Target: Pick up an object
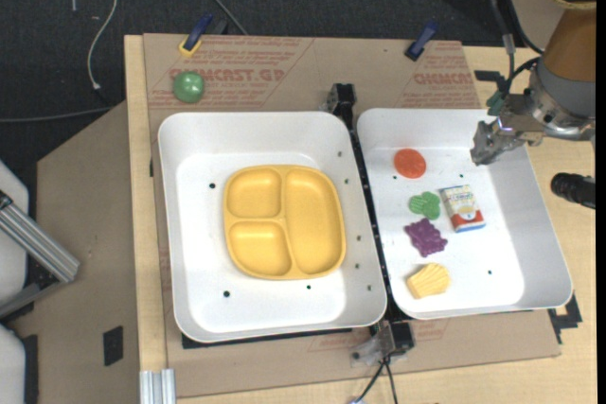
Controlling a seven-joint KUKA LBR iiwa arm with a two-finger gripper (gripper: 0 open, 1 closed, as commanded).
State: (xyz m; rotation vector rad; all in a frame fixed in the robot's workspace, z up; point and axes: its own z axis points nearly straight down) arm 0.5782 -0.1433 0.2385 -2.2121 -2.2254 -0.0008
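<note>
Orange toy (410,164), green (424,203), purple (425,237), yellow (428,280), small carton (462,208): all lying untouched in right bin (530,270); pincer (487,147) above bin's far edge, grip unreadable; pick yet to start.

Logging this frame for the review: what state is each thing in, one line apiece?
Gripper: over the right bin's far edge, holding nothing visible.
Right bin: holds five small items.
Orange-red round piece: lying loose, apart from the others.
Green piece: lying flat.
Small carton: lying on its side.
Purple piece: lying flat.
Yellow piece: lying flat.
Yellow divided plate: upright in the left bin.
Green ball: resting on cardboard outside the bins.
</note>
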